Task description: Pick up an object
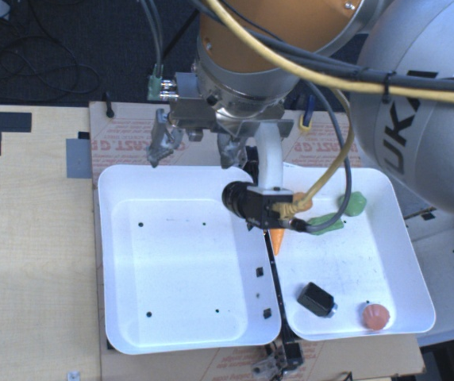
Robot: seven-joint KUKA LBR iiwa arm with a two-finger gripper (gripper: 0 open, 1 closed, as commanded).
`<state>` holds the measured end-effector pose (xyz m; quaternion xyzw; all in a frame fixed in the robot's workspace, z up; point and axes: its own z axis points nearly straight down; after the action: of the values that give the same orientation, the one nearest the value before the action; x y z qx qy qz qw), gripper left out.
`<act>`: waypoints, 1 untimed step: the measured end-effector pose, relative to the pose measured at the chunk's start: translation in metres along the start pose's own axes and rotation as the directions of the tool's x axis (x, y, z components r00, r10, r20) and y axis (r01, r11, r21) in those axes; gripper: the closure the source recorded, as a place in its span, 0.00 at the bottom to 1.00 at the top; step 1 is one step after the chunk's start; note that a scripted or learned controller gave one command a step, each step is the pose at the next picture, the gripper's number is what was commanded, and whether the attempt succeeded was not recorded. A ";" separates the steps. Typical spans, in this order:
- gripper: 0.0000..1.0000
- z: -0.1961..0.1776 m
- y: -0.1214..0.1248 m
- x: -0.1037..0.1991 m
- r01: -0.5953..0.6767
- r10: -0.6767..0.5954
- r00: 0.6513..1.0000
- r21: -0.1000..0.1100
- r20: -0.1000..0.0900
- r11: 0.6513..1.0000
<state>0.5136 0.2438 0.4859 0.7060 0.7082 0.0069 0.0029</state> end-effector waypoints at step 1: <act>0.00 0.168 -0.043 -0.004 -0.004 0.004 1.000 0.033 0.015 0.999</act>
<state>0.4727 0.2407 0.3174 0.7074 0.7067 -0.0102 -0.0036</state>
